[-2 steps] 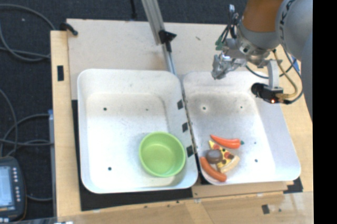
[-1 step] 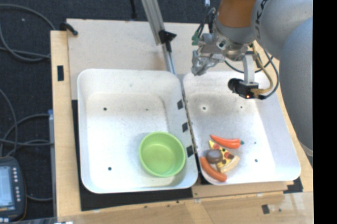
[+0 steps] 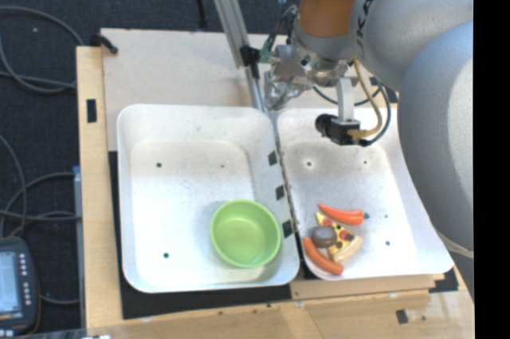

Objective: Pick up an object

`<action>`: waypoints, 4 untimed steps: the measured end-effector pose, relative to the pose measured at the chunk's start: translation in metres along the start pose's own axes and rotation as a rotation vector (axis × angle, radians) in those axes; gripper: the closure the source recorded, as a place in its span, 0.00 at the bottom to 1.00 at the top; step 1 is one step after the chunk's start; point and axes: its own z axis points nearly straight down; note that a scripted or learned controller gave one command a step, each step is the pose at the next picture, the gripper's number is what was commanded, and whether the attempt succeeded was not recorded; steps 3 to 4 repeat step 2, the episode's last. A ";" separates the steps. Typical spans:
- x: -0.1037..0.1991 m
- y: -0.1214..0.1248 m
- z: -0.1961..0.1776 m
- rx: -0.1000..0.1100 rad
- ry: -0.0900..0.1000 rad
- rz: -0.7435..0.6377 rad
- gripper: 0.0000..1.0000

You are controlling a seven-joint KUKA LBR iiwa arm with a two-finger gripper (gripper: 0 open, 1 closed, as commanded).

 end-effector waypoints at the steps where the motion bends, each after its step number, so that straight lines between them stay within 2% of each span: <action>1: 0.045 0.004 0.015 0.002 -0.002 0.002 1.00; 2: 0.042 0.004 0.014 0.002 -0.003 0.005 0.00; 4: 0.042 0.004 0.014 0.002 -0.003 0.005 0.00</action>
